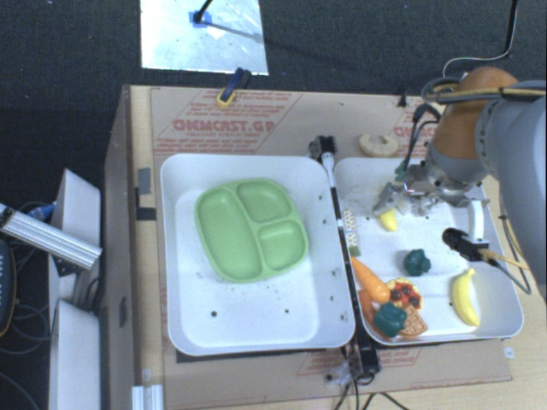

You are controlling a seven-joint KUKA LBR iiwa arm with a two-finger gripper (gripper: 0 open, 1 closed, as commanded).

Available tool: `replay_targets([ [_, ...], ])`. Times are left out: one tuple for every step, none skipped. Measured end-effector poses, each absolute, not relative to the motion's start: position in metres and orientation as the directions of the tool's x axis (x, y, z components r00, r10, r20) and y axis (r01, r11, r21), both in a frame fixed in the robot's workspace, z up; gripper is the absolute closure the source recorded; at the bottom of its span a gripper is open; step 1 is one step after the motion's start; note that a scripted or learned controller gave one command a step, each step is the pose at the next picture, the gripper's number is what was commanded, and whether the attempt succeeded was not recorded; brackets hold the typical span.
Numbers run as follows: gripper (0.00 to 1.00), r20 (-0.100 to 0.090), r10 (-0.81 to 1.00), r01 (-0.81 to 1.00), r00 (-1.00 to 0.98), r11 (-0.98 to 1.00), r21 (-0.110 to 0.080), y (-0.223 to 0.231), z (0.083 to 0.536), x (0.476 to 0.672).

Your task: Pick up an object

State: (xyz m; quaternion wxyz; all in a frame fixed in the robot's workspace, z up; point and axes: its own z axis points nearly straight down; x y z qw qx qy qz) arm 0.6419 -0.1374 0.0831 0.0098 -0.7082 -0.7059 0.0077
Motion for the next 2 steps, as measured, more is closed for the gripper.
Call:
replay_targets([
  [1.0, -0.001, 1.0, 1.0, -0.001, 0.001, -0.009, -0.137, 0.095, 0.645],
  [1.0, -0.001, 1.0, 1.0, -0.005, 0.005, 0.006, -0.105, 0.208, 0.626],
])
